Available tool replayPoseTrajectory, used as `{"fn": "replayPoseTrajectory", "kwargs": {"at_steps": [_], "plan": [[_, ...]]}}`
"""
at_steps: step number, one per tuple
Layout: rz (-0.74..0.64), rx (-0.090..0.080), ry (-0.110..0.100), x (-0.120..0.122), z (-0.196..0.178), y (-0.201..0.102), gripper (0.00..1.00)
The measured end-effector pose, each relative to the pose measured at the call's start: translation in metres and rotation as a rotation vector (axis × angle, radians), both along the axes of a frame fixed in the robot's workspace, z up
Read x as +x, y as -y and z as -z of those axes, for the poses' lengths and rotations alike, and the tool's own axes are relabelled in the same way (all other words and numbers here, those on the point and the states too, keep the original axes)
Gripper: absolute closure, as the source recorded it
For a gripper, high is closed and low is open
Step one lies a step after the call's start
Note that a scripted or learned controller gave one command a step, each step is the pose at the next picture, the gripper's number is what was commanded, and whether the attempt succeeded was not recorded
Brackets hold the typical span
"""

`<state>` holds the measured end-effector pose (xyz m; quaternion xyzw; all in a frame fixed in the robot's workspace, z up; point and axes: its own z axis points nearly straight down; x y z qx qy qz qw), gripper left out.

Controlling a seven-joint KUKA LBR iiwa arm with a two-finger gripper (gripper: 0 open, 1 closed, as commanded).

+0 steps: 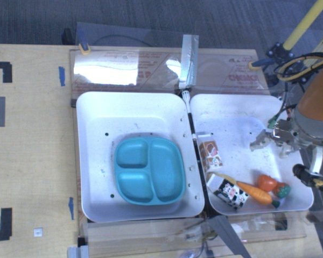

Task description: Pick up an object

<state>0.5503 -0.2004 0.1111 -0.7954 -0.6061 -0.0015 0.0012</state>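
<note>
Hovering over the right bin [242, 109], the gripper [273, 141] is hanging released and holding nothing, seemingly lining up above the carrot [253, 192] and tomato [267, 183].

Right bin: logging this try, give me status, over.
Gripper above right bin, holding nothing. Carrot, tomato, small packet untouched. Nothing in the way.

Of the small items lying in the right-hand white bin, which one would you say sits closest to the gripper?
The red-orange tomato-like toy, just below the gripper. The orange carrot, black-and-white cow-patterned piece and brown printed packet lie further left.
</note>
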Motion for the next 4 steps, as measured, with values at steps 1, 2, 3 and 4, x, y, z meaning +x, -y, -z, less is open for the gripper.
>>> {"fn": "replayPoseTrajectory", "kwargs": {"at_steps": [1,2,3,4], "plan": [[-0.084,0.012,0.007,0.078,0.023,0.001,0.00],[-0.086,0.001,0.009,0.078,0.011,0.004,1.00],[-0.322,-0.005,0.002,0.039,-0.055,0.013,1.00],[-0.409,-0.002,0.005,0.012,-0.119,-0.138,1.00]]}}
